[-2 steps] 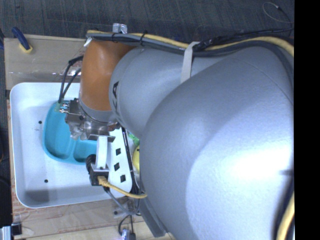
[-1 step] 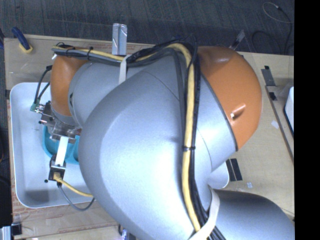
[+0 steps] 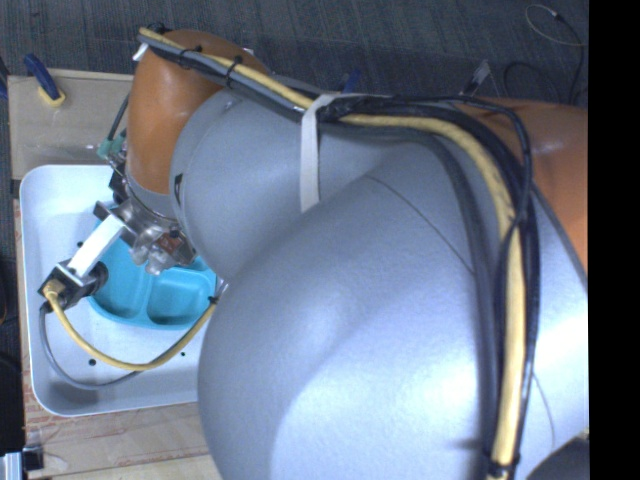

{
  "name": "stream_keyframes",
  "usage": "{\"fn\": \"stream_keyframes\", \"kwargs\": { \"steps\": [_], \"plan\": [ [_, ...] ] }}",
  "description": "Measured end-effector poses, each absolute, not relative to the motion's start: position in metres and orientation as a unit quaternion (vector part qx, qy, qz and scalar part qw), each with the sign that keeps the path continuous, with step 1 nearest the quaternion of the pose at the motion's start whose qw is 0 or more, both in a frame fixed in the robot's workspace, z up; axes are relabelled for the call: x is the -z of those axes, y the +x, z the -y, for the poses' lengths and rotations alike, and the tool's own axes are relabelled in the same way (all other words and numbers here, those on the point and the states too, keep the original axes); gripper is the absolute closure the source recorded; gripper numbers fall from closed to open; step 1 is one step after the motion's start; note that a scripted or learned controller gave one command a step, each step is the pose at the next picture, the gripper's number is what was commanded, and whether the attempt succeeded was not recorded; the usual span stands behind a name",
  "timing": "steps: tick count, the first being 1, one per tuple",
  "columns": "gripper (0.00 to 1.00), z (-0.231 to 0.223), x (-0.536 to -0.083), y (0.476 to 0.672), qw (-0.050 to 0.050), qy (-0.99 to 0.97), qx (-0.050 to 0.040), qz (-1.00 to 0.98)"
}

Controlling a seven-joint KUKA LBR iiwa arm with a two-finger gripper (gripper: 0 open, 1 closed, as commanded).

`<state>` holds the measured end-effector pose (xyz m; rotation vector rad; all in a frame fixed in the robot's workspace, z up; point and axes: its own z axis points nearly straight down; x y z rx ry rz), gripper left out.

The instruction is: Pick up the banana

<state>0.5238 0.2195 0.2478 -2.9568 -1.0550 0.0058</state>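
The grey arm [image 3: 400,308] occupies most of the camera view, reaching in from the right with a bundle of black and yellow cables [image 3: 500,198] strapped along its upper side by a white tie [image 3: 311,158]. Its orange band [image 3: 165,108] sits above the wrist, which points down into the left white bin [image 3: 40,198]. That bin rests on the wooden counter [image 3: 100,438]. Inside the bin lies a blue moulded tray or dish [image 3: 165,293], partly covered by the wrist hardware. A thin yellow cable [image 3: 120,361] loops from a small black-and-white fitting [image 3: 78,266] across the bin floor. The pincer [image 3: 150,248] lies somewhere beneath the wrist flange, over the blue item; its state cannot be told, since the arm hides it. The banana cannot be located: no part of it is distinguishable, and it may lie under the arm. Judged from this, the arm is lowered into the bin, but no grasp is confirmed; securing and lifting remain.
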Motion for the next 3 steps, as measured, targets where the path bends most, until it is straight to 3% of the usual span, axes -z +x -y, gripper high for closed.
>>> {"fn": "stream_keyframes", "kwargs": {
  "steps": [1, 2, 3],
  "plan": [
    [0.00, -0.220, -0.247, 0.524, 0.001, -0.942, -0.0026, 0.336],
    [0.00, -0.196, -0.144, 0.586, 0.001, -0.917, -0.0041, 0.400],
    [0.00, -0.205, -0.185, 0.584, 0.000, -0.971, -0.0004, 0.237]
  ]
}}
